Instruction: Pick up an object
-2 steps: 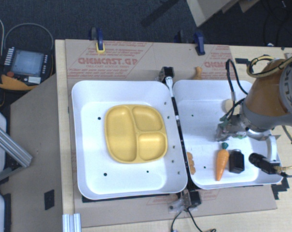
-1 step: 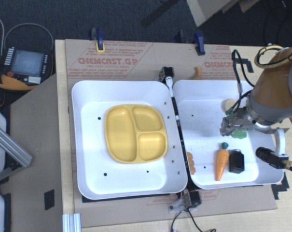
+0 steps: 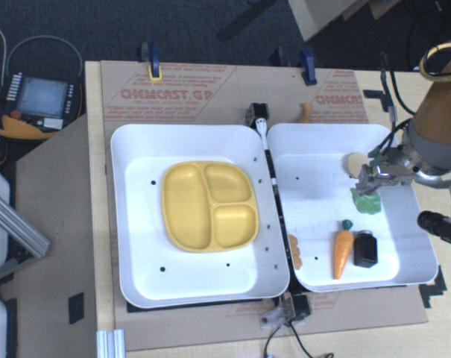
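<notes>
Gripper: my gripper [image 3: 372,180] hangs over the right bin, near its far right side. It sits right on top of the green thing.
Grip: I cannot tell if it is squeezing or let go. It is too small and dark to see.
Arm: my grey arm [image 3: 432,144] comes in from the right side. It has an orange band up high.
Green thing: a small green lump [image 3: 367,202] lies in the right bin. It is just under my gripper and looks like it touches it.
Beige thing: a small pale round thing [image 3: 354,162] lies just behind my gripper, toward the back of the bin.
Carrot: a toy carrot [image 3: 342,252] with a green top lies near the front of the right bin. Its tip points to the front.
Black block: a little black block [image 3: 365,249] lies just beside the carrot, on its right.
Right bin: the white right bin [image 3: 314,200] holds the green thing, the beige thing, the carrot and the black block.
Left bin: the white left bin [image 3: 136,200] sits just beside the right one.
Yellow plate: a yellow plate [image 3: 209,205] with three parts rests in the middle of the left bin.
Bench: both bins sit on a brown board [image 3: 210,88] with red letters on it.
</notes>
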Controlling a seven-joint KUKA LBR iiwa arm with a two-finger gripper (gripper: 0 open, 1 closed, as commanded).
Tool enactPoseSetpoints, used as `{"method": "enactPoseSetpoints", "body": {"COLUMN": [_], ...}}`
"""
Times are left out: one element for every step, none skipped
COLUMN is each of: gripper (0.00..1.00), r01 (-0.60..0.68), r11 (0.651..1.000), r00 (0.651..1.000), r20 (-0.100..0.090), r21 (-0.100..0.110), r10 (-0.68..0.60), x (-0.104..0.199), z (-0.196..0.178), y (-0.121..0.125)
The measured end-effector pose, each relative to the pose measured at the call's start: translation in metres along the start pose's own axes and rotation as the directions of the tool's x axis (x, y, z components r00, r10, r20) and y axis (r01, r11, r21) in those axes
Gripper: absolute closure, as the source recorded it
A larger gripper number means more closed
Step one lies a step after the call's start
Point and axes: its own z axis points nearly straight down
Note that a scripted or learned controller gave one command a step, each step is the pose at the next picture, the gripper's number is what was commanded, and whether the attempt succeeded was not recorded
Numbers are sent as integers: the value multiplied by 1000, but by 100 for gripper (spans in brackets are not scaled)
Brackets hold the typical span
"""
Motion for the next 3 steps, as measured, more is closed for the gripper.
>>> {"method": "enactPoseSetpoints", "body": {"gripper": [100,100,100], "r01": [0,4,4], "r11": [1000,1000,1000], "r00": [1000,1000,1000], "r20": [0,-5,-4], "r21": [2,10,6], "r10": [0,-4,-4], "x": [0,53,103], "z": [-29,-20,-31], "y": [1,-9,-9]}}
